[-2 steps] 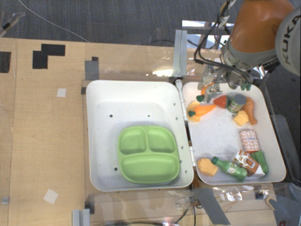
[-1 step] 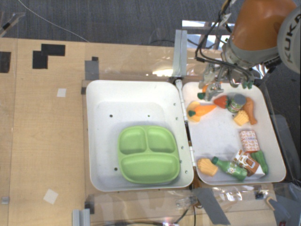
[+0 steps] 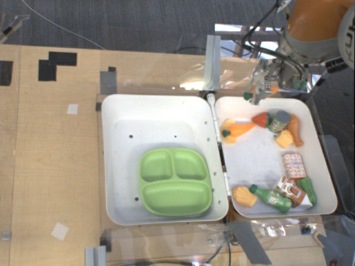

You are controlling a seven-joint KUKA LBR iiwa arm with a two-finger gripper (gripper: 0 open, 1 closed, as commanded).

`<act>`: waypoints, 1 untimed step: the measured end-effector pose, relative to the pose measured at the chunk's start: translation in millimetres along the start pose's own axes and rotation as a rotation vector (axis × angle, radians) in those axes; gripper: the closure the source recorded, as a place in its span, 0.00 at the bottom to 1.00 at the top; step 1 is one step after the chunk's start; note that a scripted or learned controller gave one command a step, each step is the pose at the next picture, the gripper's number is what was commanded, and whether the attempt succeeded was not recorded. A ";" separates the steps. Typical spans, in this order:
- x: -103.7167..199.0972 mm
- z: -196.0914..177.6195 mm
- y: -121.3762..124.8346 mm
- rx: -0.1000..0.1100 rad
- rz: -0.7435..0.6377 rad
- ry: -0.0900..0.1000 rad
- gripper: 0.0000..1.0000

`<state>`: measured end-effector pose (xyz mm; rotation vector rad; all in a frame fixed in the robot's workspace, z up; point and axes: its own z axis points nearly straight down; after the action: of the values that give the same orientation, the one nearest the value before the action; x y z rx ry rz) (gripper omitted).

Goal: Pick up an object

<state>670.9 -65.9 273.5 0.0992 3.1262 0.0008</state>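
Gripper (image 3: 259, 93): we cannot tell its grip state; nothing seen held. Carrot (image 3: 239, 130), just below and inward. We judge a crowded can (image 3: 279, 122) cluster risks a glancing miss.

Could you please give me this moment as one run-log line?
gripper: above right bin's far rim, nothing seen held | toys: in right bin | green plate: left bin

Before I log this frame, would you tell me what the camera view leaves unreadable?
- Claw: small and blurred above the right bin's far rim, so its state is unclear.
- Arm: cut off by the top edge.
- Carton: partly covered by the green bottle; its print is too small to read.
- Can: label too small to read.
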 end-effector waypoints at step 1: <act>37.5 10.3 69.0 -0.003 -0.006 0.005 1.00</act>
<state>637.9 5.4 262.8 0.0900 3.1311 0.0062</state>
